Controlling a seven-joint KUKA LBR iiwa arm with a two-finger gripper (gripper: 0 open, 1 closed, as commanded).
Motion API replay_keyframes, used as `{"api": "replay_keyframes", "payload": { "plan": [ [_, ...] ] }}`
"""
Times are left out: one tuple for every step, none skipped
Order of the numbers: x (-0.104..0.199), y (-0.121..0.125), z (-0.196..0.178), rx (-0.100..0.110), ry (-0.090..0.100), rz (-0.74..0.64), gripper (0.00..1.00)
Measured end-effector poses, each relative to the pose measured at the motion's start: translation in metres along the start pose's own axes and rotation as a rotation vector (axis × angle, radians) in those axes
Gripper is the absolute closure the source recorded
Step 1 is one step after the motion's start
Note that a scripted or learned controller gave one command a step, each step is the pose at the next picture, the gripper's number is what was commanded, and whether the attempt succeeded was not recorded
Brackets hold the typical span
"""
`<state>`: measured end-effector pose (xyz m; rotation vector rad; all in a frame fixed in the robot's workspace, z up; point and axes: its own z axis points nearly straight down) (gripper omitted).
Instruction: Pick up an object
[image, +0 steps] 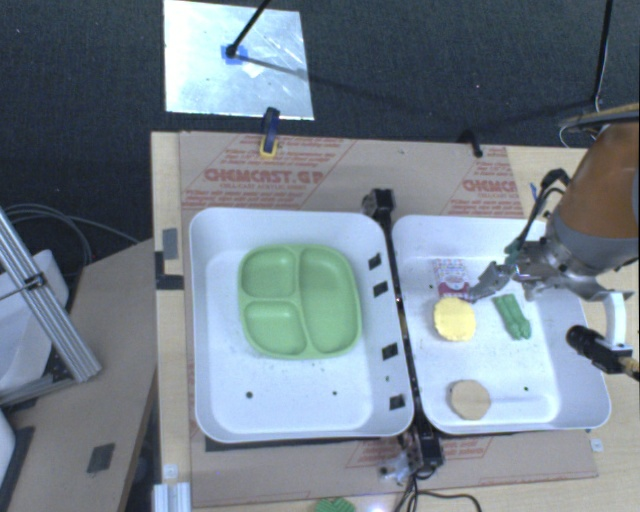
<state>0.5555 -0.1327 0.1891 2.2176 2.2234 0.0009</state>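
Observation:
The right bin (575, 405) holds a round yellow object (455, 320), a green elongated object (515, 316), a tan disc (468, 398) and a small red-and-white item (451, 287). My gripper (503, 283) hangs over the upper middle of this bin. It is just above the green object and to the upper right of the yellow one, close to the red-and-white item. I see nothing held in it.
A green divided plate (300, 300) lies in the left bin (205, 330). The black divider with clips (388, 300) runs between the two bins. The arm's grey and orange body (600, 200) overhangs the right bin's far right side.

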Motion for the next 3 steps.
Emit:
{"api": "replay_keyframes", "payload": {
  "plan": [
    [0.026, 0.01, 0.11, 0.002, 0.001, -0.004, 0.0],
    [0.024, 0.013, 0.091, -0.006, 0.001, -0.001, 1.0],
    [0.076, 0.053, -0.001, -0.011, 0.001, -0.008, 1.0]
  ]
}}
